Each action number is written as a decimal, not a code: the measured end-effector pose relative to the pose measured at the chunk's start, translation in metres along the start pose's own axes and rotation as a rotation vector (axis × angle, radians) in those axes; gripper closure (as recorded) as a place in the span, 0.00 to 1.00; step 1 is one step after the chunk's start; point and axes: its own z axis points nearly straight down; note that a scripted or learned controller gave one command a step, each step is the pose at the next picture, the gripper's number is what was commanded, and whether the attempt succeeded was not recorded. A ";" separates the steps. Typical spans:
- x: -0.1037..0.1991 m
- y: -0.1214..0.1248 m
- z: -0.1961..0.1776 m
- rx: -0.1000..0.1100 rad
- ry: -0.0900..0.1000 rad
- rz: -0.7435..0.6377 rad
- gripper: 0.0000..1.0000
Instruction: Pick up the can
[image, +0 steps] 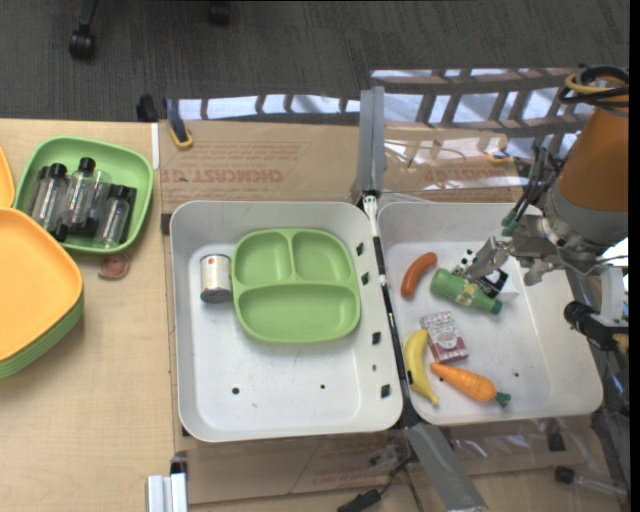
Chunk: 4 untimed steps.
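Camera view: at the far left, a stack of orange plates (35, 290) is seen at the edge of the wooden bench (90, 440), and behind it a green tray (85, 193) holding several small clear bottles with black caps (80, 200). Further right, the left white bin (285, 400) is found. The can (215, 278) is seen lying on its side on this bin's floor, close to the left wall, with its round end turned toward the viewer. Just beside it, to the right, a green divided plate (296, 283) with three compartments is laid flat; whether the two touch cannot be told.

Past the grey divider, the right white bin (545, 385) is reached. A red sausage-shaped toy (418, 273) is placed near its left wall. Below it a banana (420, 366) is laid along that wall, with a small pink-and-white packet (445, 337) just beside it and a carrot (470, 381) near the front. A green bottle (465, 291) is seen lying on its side in the middle of the bin. The gripper (490, 262) is held directly above this bottle's right end, well apart from the can. Whether its fingers are spread or pressed together cannot be told. At the far right, the grey arm with its orange band (595, 165) is seen.
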 end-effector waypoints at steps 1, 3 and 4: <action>-0.001 0.000 -0.008 0.001 -0.001 0.003 1.00; 0.060 0.085 -0.028 -0.003 -0.001 -0.315 1.00; 0.062 0.041 -0.056 0.000 -0.001 -0.260 1.00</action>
